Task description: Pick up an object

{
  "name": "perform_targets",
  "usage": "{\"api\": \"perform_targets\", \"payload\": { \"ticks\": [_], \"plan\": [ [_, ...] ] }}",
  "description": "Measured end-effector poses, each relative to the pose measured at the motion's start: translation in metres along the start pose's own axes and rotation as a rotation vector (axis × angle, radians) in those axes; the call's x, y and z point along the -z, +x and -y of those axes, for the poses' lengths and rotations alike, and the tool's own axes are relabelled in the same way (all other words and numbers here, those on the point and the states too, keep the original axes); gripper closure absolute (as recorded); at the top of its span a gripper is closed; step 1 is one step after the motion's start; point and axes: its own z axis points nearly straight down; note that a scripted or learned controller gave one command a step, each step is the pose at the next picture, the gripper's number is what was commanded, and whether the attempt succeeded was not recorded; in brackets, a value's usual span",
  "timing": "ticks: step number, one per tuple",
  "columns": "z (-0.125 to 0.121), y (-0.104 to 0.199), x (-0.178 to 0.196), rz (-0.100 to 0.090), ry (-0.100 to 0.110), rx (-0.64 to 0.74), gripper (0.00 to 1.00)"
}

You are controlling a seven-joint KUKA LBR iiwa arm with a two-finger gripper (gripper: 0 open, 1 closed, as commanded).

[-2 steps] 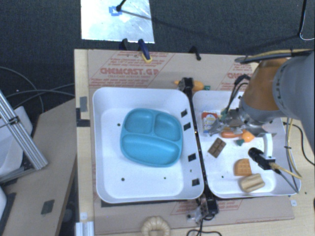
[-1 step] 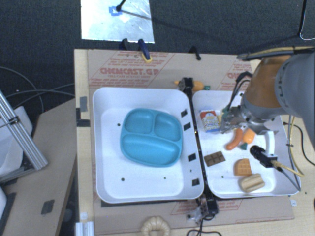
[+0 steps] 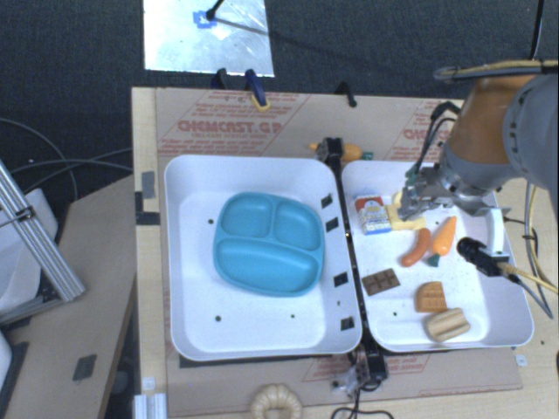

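My gripper (image 3: 410, 203) hangs low over the back part of the right bin (image 3: 515, 321), right above a pale yellow piece (image 3: 400, 223) that it partly hides. Just left of it lies a small red, white and blue carton (image 3: 374, 214). In front of the gripper lie an orange sausage (image 3: 416, 247) and a carrot (image 3: 445, 235) side by side. Nearer the front are a brown chocolate square (image 3: 381, 281), a tan cracker (image 3: 430, 297) and a bread roll (image 3: 447, 324).
The left bin (image 3: 188, 321) holds a blue divided plate (image 3: 269, 242). A yellow-orange toy (image 3: 349, 153) sits behind the bins, and a pale ring-shaped thing (image 3: 278, 401) lies on the bench in front of them. The divider (image 3: 347, 260) between the bins carries black clips.
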Motion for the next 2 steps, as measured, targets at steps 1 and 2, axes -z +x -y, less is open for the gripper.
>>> {"api": "perform_targets", "payload": {
  "ticks": [1, 2],
  "plan": [
    [-0.006, -0.003, 0.044, 0.0, 0.0, 0.0, 1.0],
    [-0.007, -0.003, 0.072, 0.0, 0.001, 0.0, 1.0]
  ]
}}
